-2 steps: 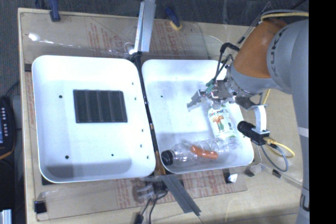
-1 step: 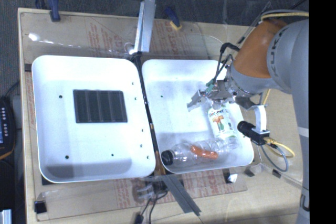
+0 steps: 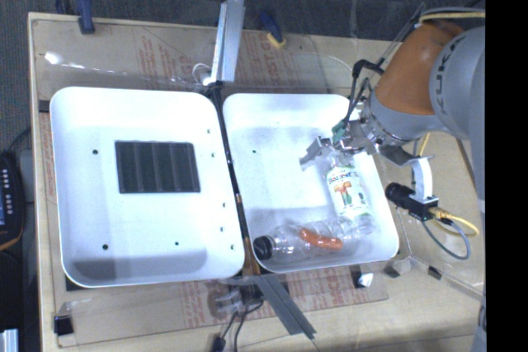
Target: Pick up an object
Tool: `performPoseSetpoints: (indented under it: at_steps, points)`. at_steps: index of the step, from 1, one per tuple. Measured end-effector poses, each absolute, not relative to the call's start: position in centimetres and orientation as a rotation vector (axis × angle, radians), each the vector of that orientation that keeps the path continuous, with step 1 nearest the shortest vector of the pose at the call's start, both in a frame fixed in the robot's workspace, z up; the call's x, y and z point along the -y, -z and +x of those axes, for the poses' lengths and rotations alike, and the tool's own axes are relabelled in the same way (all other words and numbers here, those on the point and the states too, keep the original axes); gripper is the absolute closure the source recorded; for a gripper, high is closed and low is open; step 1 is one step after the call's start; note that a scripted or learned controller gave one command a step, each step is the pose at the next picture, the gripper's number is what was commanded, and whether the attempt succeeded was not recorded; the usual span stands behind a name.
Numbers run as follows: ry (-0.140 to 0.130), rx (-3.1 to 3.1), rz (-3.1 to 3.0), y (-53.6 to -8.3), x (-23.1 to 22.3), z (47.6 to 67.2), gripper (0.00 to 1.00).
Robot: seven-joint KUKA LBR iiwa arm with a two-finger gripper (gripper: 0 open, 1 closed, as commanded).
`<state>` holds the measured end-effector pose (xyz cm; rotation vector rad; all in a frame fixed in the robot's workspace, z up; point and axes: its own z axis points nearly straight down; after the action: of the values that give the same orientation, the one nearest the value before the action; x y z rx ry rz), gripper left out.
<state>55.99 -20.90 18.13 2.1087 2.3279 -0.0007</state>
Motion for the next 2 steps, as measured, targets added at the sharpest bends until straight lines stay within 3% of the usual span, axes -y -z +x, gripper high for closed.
performPoseSetpoints:
  at_steps: [1,2]
  points:
    - [0.0,-2.351,2.082,-17.83,20.98,56.96,0.0]
    - [0.002,-2.384,2.048,-18.32,20.9,56.57,0.0]
